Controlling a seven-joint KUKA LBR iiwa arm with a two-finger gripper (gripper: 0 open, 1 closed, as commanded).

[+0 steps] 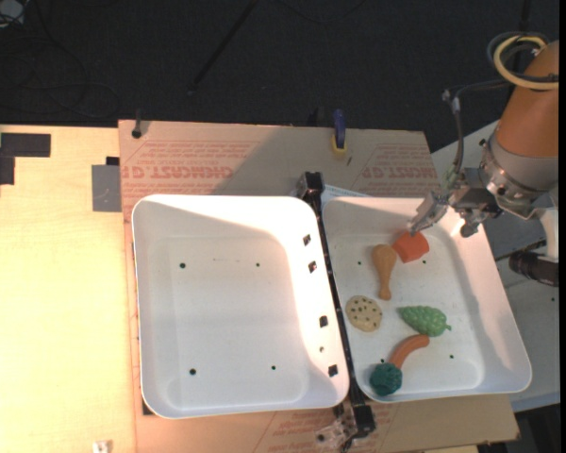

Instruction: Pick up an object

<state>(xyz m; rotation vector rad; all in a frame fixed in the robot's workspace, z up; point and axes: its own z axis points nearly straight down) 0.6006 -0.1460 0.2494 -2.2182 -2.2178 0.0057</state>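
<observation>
Two white bins on a bench; toys lie in the right bin.
Gripper hangs just above the red block; finger spread unclear, nothing visibly held.

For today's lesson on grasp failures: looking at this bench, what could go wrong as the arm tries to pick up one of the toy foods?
1. The tool sits at the upper edge of the red block, so it may clip a corner and push the block aside.
2. The drumstick lies close beside that block and could be nudged.
3. The block is near the right bin's far wall, leaving little room to approach.
</observation>
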